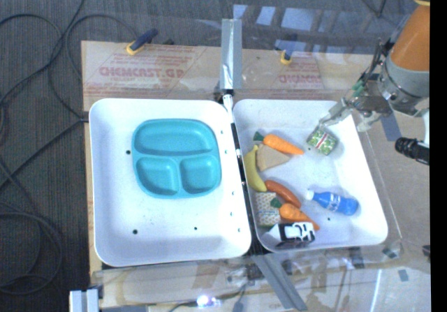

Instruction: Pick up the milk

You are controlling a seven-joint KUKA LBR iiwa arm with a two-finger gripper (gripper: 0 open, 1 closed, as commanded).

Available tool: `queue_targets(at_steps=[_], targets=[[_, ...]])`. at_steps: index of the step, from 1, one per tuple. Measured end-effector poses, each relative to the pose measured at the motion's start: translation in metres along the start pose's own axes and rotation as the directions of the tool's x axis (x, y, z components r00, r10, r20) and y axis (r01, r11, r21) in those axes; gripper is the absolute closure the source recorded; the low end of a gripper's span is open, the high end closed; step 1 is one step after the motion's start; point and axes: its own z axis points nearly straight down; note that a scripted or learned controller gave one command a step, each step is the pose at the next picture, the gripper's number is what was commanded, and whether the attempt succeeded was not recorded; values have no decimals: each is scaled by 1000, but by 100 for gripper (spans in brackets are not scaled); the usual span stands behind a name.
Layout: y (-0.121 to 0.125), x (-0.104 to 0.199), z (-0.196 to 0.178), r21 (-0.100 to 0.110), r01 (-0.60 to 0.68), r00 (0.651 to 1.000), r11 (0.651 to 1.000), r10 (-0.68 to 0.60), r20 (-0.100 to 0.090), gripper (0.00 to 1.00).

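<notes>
I see gripper (334, 116) over right bin (374, 195), grip state unclear; milk (297, 232) w/ cow-patch print at front edge

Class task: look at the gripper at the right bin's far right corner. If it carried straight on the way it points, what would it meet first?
The gripper points down and left toward the small green-and-white carton, so it would likely meet that first. Depth is hard to judge from this slanted view.
</notes>
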Motion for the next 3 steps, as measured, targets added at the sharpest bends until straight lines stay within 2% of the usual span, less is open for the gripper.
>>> queue_targets(at_steps=[1, 2, 3], targets=[[1, 2, -9, 1, 3, 1000, 1000, -3, 0, 100], [1, 1, -9, 1, 3, 1000, 1000, -3, 0, 0], [-25, 3, -13, 0, -233, 972, 972, 233, 1, 0]])
